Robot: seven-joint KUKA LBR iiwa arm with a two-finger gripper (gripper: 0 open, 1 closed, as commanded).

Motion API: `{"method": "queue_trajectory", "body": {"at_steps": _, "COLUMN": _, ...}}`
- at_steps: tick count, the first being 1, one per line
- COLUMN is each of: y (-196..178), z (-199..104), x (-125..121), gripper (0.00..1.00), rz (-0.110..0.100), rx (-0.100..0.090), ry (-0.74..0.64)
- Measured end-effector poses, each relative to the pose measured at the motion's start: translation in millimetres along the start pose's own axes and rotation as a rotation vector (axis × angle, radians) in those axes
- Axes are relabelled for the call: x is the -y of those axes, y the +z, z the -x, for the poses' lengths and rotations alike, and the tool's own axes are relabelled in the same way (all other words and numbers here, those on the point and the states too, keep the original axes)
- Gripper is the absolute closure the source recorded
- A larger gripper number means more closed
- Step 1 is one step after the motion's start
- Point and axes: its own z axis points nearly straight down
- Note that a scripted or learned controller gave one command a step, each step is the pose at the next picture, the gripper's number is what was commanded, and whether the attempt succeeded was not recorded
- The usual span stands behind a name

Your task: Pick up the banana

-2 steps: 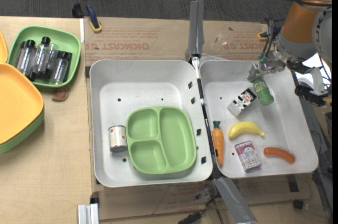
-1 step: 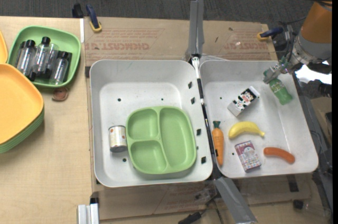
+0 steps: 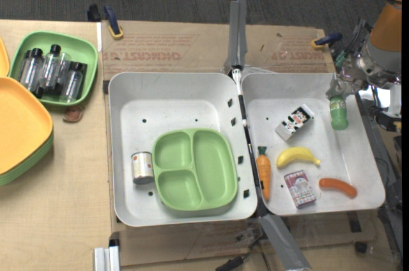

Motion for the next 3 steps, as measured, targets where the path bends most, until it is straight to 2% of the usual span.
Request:
{"method": "queue_trajectory", "body": {"at_steps": 1, "y": -50.3, "z": -97.1, "x": 3.4, "gripper": 1.0, "rz": 0.002, "rx": -0.001, "ry": -0.252}}
{"method": "queue_trajectory", "body": {"at_steps": 2, "y": 41.7, "z": -54.9, "x": -2.7, "gripper": 1.0, "rz": -0.001, "rx": -0.001, "ry": -0.361}}
{"method": "queue_trajectory", "body": {"at_steps": 3, "y": -49.1, "z": -53.8, "x": 8.1, "gripper": 1.0, "rz": 0.0, "rx": 0.0, "ry": 0.181}}
